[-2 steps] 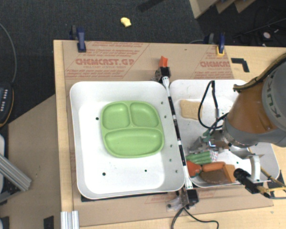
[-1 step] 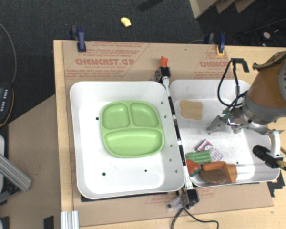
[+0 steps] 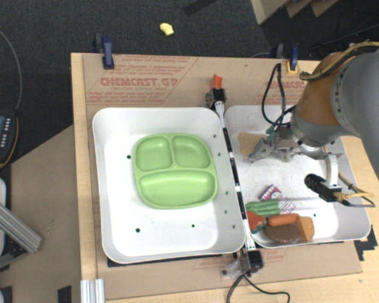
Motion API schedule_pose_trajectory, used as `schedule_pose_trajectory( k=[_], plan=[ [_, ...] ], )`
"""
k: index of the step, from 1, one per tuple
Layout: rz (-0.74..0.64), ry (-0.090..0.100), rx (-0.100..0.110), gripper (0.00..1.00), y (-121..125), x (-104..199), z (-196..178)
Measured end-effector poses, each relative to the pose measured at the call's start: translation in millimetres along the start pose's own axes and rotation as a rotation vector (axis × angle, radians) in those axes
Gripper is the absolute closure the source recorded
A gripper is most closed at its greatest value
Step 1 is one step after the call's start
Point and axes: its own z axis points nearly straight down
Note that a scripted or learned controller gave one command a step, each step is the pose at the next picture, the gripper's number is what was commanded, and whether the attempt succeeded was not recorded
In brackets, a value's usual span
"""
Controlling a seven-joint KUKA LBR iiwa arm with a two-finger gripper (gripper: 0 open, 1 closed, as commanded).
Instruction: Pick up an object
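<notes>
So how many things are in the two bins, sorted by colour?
Green: 2 (divided plate, green bar)
Red: 1 (red piece)
Orange: 1 (orange piece)
Brown: 1 (brown lump)
Tan: 1 (tan card)
Pink: 1 (pink packet)
Total: 7

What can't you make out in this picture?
Camera view:
Right bin: far right corner hidden under the arm.
Tan piece by the end effector: too blurred to identify.
Packet: print too small to read.
Heap at near corner: things overlap, too small to name.
</notes>
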Motion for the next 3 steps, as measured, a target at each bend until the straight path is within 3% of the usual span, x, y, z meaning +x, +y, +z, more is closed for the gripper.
schedule_pose_trajectory(
  k=[1, 2, 3],
  plan=[
    [0.001, -0.001, -0.002, 0.00, 66.6, 8.9, -1.5],
    [0.004, -0.001, 0.002, 0.00, 70.6, 17.9, -1.1],
    [0.003, -0.002, 0.002, 1.00, 70.9, 17.8, -12.1]
  ],
)
